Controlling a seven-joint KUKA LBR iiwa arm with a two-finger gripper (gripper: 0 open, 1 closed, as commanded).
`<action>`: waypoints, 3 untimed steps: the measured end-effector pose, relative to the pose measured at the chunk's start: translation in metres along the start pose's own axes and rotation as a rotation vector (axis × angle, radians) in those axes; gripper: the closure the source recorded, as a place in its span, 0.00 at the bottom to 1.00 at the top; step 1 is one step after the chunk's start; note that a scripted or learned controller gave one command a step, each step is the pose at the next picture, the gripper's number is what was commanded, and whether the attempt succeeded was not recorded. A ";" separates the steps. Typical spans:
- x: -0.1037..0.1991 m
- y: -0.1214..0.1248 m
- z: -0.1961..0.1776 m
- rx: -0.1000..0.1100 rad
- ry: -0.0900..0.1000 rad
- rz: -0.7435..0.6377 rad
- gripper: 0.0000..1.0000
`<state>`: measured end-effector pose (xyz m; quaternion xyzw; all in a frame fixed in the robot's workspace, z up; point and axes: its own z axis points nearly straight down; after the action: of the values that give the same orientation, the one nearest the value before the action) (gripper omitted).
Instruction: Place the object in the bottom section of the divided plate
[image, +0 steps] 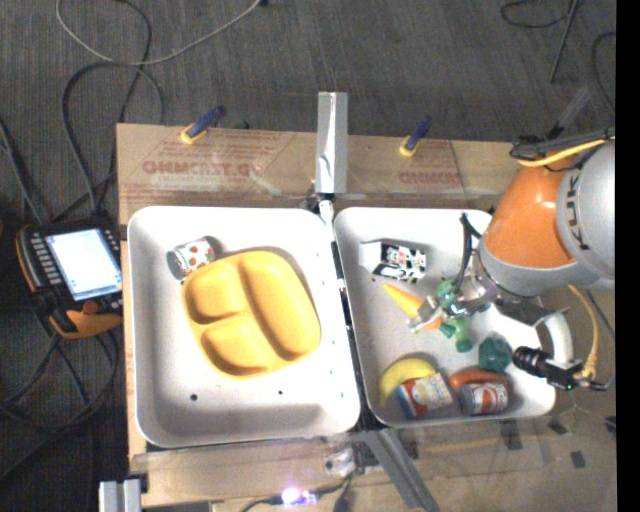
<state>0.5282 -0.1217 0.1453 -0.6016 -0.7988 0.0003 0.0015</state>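
Note:
The yellow divided plate (250, 310) lies in the left bin (160, 400), with its bottom section (235, 347) bare. My gripper (447, 305) is low in the right bin (365, 330), at the right end of an orange carrot-shaped toy (403, 296). The wrist and small green parts hide what sits at the tip. From this angle I cannot tell whether the carrot is gripped or merely beside the gripper.
A small printed can (191, 257) lies in the left bin just above the plate. The right bin also holds a black-and-white carton (402, 260), a teal piece (493, 352), a yellow fruit (405, 372) and two cans (425, 394) (485, 397) along its front wall.

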 end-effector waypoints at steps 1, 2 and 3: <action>0.033 0.055 -0.038 0.000 -0.003 -0.031 1.00; 0.099 0.087 -0.047 -0.001 -0.003 -0.328 1.00; 0.110 0.074 -0.058 0.000 -0.001 -0.314 1.00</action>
<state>0.5691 0.0046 0.2033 -0.4693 -0.8830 0.0002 0.0010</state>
